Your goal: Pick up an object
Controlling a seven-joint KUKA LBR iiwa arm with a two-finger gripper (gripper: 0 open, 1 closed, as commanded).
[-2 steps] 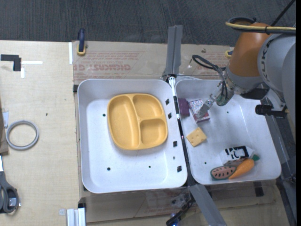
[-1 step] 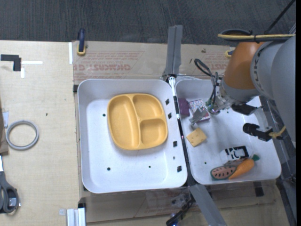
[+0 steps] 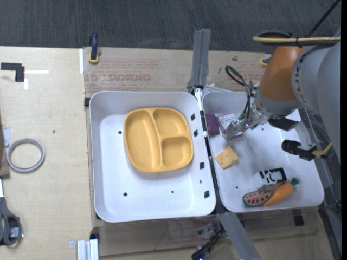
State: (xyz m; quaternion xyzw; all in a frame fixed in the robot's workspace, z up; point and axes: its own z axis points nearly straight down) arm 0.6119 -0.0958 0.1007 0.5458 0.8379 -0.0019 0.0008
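The right bin holds several small objects. A yellow cheese-like block lies near its left wall. A purple piece sits at the upper left, next to a small pale packet. An orange carrot and a watermelon slice lie at the front, with a black-and-white item just behind them. My gripper hangs low over the bin's upper left, right beside the packet and the purple piece and above the cheese block. I see nothing clearly held in it.
A yellow divided plate lies in the left bin. A grey divider bar runs between the bins at the back. On the bench to the left are a tape roll and scissors.
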